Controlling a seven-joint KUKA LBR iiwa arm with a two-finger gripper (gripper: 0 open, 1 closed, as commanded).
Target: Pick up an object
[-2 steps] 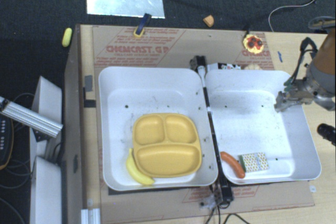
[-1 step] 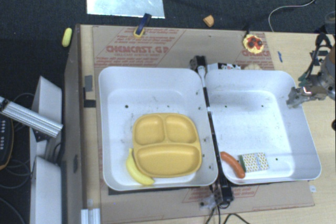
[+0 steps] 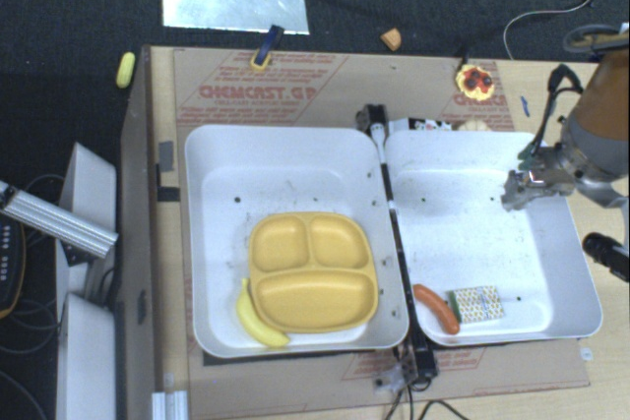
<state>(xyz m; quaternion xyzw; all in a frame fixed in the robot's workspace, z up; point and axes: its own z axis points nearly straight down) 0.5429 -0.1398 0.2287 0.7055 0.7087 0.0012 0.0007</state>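
Jaws point(image 3: 519, 189) are hanging over the upper right part of the right bin point(image 3: 566, 256), near its right wall; whether they are spread or closed is not something the view is showing, and nothing is sitting between them. Below and to the left of the jaws, an orange sausage toy point(image 3: 436, 307) is lying slantwise against the bin's lower edge, with a small patterned packet point(image 3: 476, 304) just beside it on the right. Bare white floor is stretching between the jaws and both things. Farther left, past the ridge where the bins are meeting, the left bin point(image 3: 221, 211) is carrying a yellow divided plate point(image 3: 313, 270), and a banana point(image 3: 254, 318) is lying at the plate's lower left rim.
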